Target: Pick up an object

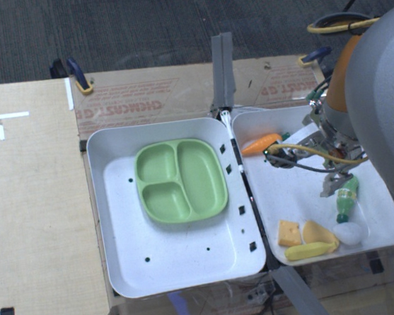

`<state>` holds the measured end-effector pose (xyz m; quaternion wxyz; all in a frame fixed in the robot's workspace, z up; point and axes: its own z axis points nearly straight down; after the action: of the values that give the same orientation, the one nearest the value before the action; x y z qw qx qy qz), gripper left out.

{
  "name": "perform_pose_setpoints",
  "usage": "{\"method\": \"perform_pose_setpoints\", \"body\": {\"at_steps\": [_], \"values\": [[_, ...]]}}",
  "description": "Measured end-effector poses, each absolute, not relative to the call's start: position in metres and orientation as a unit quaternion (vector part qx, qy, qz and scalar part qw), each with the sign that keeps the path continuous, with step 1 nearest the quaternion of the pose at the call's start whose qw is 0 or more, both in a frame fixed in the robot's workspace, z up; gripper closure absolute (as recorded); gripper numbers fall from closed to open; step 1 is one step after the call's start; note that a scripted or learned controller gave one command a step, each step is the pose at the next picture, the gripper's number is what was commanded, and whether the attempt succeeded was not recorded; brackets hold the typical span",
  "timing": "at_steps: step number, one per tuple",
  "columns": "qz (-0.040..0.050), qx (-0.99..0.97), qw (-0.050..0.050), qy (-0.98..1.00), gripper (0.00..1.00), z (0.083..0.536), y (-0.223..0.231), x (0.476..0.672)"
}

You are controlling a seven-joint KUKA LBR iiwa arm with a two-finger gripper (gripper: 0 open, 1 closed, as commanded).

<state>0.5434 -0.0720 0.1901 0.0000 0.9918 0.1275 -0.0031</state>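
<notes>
Overhead slant view of the bench (35,230) with two white bins. The left bin (124,262) carries a green divided plate (181,181). The right bin (298,198) carries the candidate objects: an orange carrot (261,143) near its far-left corner, a green bottle (346,197) toward its right side, and at the near edge a yellow wedge (288,233), a tan piece (316,232), a yellow banana-like item (310,250) and a pale rounded item (349,233).

The arm enters from the right; its pincer (332,184) hangs among cables over the right bin, just above the upper end of the green bottle. Whether its fingers are spread or pressed together cannot be told here, and nothing is seen held between them.

Key relation: the bottle lies directly beside and slightly toward the near edge from the pincer, long axis running roughly far-to-near with a slight tilt. It appears the closest target.

Clearances: the bin's right wall is close to the bottle, and the pale item touches or nearly touches its lower end; open floor lies to the bottle's left, toward the bin's centre.
</notes>
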Motion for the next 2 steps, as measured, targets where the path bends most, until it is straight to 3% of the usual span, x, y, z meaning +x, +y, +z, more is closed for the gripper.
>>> {"method": "perform_pose_setpoints", "body": {"at_steps": [1, 2], "values": [[-0.0030, 0.995, 0.001, 0.103, 0.00, 0.354, -0.099, 0.555], [-0.0028, 0.976, 0.000, 0.219, 0.00, 0.310, -0.066, 0.622]]}}
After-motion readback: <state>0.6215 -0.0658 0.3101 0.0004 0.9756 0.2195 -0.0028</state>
